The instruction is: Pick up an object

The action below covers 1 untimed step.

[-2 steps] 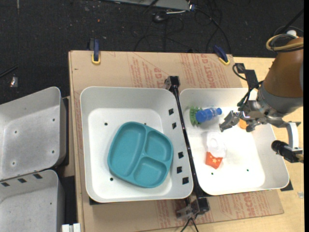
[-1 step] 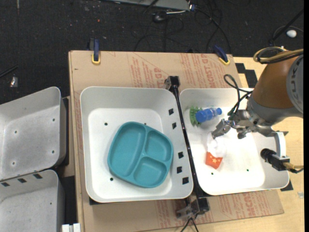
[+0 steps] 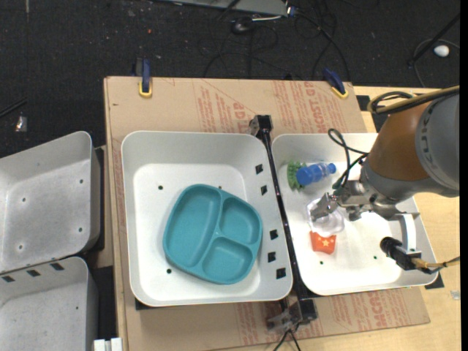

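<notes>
In the right bin (image 3: 365, 276), a small orange-red object (image 3: 323, 242) lies near the middle, with a clear shiny piece (image 3: 326, 221) on its upper side. A blue bottle (image 3: 316, 172) lies beside a green item (image 3: 295, 175) at the bin's far left corner. My gripper (image 3: 330, 208) hangs low, just above the clear piece and the orange-red object, close to them or touching. The grey arm with its orange band (image 3: 398, 148) reaches in from the right.
The left bin (image 3: 146, 159) holds a teal divided plate (image 3: 213, 233). A black divider (image 3: 276, 203) runs between the two bins. Both stand on a cardboard sheet (image 3: 205, 101), with white trays (image 3: 44, 196) off to the left.
</notes>
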Each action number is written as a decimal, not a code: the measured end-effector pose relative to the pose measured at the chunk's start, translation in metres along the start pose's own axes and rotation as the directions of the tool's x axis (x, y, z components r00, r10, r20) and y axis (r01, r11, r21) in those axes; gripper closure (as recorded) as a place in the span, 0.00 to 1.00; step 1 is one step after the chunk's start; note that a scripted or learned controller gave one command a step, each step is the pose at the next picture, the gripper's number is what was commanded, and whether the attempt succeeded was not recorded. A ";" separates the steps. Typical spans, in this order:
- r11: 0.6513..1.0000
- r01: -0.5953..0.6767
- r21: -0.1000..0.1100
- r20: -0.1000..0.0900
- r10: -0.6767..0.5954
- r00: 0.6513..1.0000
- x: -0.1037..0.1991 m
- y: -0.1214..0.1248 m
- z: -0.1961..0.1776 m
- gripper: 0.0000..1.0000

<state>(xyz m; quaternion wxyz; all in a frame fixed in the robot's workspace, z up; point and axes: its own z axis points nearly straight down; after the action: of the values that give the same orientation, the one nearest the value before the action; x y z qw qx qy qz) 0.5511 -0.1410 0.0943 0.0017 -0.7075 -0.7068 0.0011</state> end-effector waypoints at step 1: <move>1.000 -0.001 -0.004 0.001 0.001 1.000 0.000 0.001 -0.013 1.00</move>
<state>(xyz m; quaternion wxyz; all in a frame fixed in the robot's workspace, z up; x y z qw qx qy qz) 0.5523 -0.1412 0.1074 -0.0001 -0.7078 -0.7064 0.0000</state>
